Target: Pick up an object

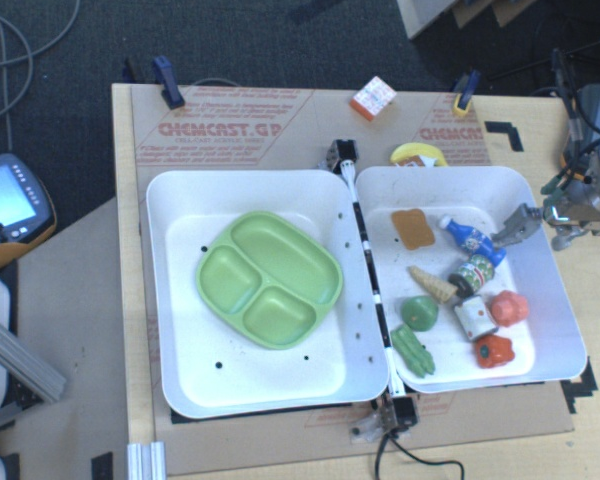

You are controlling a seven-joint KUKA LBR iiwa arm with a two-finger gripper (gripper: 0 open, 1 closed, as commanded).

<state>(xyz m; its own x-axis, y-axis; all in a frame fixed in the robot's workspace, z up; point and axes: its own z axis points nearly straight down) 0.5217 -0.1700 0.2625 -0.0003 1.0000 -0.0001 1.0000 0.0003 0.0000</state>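
The right bin [555,298] holds several small toys: a brown toast slice [413,228], a blue bottle [467,236], a dark can [475,271], a cone [432,285], a round green piece [418,313], a long green vegetable [412,350], a white can [472,318], a pink ball [508,308] and a red pepper [493,351]. My gripper [521,224] hangs over the bin's upper right part, just right of the blue bottle and apart from it. Nothing shows held in it.
The left bin [170,218] carries a green divided plate [270,278]. On the bench behind the bins lie a coloured cube [373,98] and a yellow object [417,155]. Blue clamps [167,81] [466,90] grip the bench's back edge.
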